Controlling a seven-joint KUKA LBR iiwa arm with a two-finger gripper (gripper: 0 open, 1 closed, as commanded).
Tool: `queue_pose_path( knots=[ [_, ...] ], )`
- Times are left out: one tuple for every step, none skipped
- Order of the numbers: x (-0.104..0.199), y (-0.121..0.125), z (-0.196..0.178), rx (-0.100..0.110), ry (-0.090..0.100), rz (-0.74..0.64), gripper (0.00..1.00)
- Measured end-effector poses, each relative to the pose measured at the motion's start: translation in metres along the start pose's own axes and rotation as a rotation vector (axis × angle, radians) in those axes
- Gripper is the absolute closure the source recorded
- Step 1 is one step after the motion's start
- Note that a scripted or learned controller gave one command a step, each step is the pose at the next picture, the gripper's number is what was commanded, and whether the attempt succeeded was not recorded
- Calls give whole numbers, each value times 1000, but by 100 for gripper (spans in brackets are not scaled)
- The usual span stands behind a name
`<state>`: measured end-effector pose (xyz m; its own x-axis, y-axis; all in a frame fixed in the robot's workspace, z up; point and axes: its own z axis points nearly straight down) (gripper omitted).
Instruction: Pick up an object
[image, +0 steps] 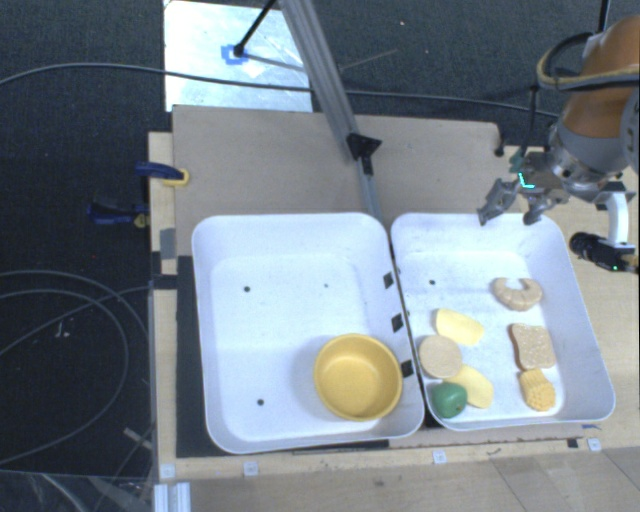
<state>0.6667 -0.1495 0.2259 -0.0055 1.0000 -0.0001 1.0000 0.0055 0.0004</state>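
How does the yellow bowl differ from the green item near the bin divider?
The yellow bowl sits in the left bin; the green item lies in the right bin. The yellow bowl is far larger and open, hollow side up; the green item is a small solid lump. The bowl stands alone, while the green item touches a yellow piece. Both lie near their bins' front edge.

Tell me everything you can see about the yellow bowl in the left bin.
The round yellow bowl looks like smooth matte plastic, with a thick rounded rim and a deeper, shaded hollow. It stands upright, mouth up, with nothing visible inside. It sits on the floor of the left shallow white bin, in the near right corner, close to the wall that meets the right bin. Nothing else rests against it, and the claw hangs far off, above the right bin's far edge.
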Motion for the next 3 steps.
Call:
queue_pose_path(
  knots=[
    [0,0,-1,-2,0,0,0],
    [2,-7,58,2,0,3,0],
    [5,-10,120,3,0,3,0]
  ],
)
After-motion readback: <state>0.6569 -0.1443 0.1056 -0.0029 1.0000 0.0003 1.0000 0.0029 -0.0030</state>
